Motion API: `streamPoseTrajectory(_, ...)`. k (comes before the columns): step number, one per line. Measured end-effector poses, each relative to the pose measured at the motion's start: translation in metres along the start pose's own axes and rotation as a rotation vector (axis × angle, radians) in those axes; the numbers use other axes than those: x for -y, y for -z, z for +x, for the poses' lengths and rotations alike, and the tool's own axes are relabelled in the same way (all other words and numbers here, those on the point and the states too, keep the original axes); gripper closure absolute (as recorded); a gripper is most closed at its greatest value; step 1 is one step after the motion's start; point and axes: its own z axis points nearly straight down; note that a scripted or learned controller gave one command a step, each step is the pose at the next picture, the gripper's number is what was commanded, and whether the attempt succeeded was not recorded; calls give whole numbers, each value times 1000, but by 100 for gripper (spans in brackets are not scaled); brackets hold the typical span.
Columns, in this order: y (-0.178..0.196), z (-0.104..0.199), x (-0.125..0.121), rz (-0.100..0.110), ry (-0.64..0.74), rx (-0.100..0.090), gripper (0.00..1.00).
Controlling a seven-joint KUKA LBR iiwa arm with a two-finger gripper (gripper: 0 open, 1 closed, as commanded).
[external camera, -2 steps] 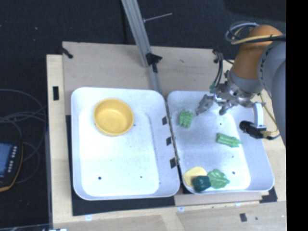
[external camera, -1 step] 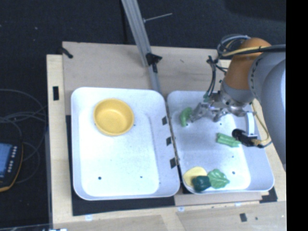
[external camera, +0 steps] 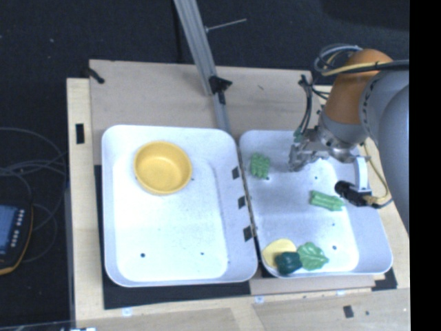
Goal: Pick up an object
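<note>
Claw (external camera: 298, 158) state cannot be told; it hangs right of center beside a green toy (external camera: 259, 165), judged light, small, best pinched across its middle.

arm (external camera: 389, 109): grey, thick and rounded, coming in at the right edge
band (external camera: 351, 92): orange, smooth and domed, above the wrist
cables (external camera: 334, 55): thin loops, pale and dark, over the far side of the orange band; one dark cable runs down its left side
wrist (external camera: 337, 135): grey metal collar under the orange band
gripper (external camera: 301, 156): small grey metal block, darker at its tip
side fitting (external camera: 355, 185): white bracket with a black cylinder and a yellowish lead
</note>
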Motion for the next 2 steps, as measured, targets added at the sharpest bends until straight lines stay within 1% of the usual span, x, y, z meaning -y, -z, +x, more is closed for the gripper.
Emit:
streamPoseTrajectory(1, 64, 0, -1, -4, 0, 0, 100)
streamPoseTrajectory(2, 119, 8, -8, -4, 1, 0, 100)
